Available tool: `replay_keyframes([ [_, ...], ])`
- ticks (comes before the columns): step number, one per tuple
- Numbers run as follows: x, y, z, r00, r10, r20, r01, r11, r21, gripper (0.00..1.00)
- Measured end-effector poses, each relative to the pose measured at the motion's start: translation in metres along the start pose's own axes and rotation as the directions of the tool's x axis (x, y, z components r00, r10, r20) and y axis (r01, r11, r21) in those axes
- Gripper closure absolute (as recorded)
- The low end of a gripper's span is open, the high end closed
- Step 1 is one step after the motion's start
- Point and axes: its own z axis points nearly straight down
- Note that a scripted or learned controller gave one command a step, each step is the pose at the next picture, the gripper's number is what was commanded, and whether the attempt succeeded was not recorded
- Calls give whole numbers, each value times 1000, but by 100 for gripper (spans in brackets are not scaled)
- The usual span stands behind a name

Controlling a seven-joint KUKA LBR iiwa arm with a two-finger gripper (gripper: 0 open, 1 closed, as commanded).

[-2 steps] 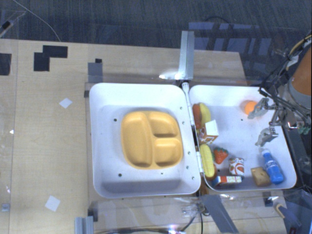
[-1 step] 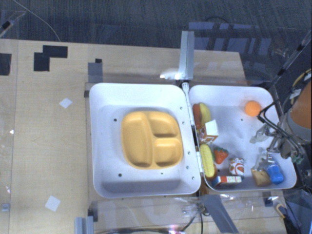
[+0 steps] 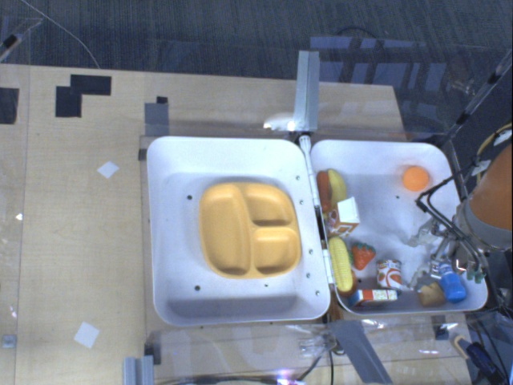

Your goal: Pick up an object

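Observation:
The right bin [image 3: 377, 157] holds several small items. An orange ball [image 3: 414, 178] lies at its back right. Along its left wall sit a red and yellow piece [image 3: 330, 187], a white box [image 3: 348, 212] and a corn cob [image 3: 341, 264]. A strawberry [image 3: 363, 255], a red and white can [image 3: 389, 273] and a red and white tube [image 3: 375, 296] lie near the front. My gripper [image 3: 438, 255] hangs low over the front right corner, just above a blue object [image 3: 453, 286] and a brown object [image 3: 430, 294]. Cables and the wrist blur its tip.
The left bin [image 3: 172, 215] carries a yellow divided tray [image 3: 247, 228] in its middle. A metal post [image 3: 307, 91] stands behind the seam between the bins. The arm's orange band [image 3: 490, 207] overhangs the right bin's right wall.

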Motion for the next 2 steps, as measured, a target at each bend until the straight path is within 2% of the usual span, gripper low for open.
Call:
replay_keyframes([
  [1, 0, -1, -10, 967, -254, 1, 254, 967, 1, 0],
  [2, -100, 31, 8, 998, -57, 1, 57, 998, -2, 0],
])
